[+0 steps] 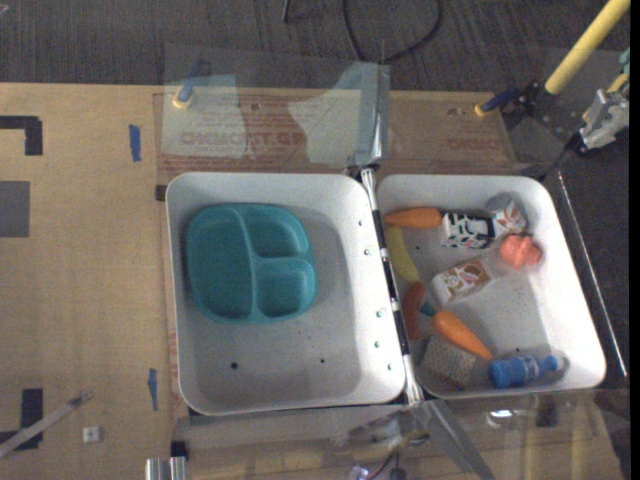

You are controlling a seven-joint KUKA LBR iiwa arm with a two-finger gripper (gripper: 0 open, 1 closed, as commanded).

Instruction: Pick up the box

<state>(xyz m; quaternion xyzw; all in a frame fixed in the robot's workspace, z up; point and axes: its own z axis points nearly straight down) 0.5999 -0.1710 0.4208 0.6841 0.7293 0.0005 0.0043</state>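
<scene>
A small white box with a brown label [462, 281] lies on its side near the middle of the right bin [570, 298], tilted slightly. Just behind it lies a black-and-white patterned carton [467, 229]. An orange carrot [462, 334] lies in front of the box, and a yellow banana-like piece [402, 255] lies to its left along the bin wall.
The right bin also holds a second carrot [413, 218], an orange-pink lump [519, 252], a blue bottle [522, 370] and a brown meshed pad [447, 361]. In the left bin [200, 368] sits a teal divided plate [250, 261]. A yellow pole [590, 36] stands at the back right.
</scene>
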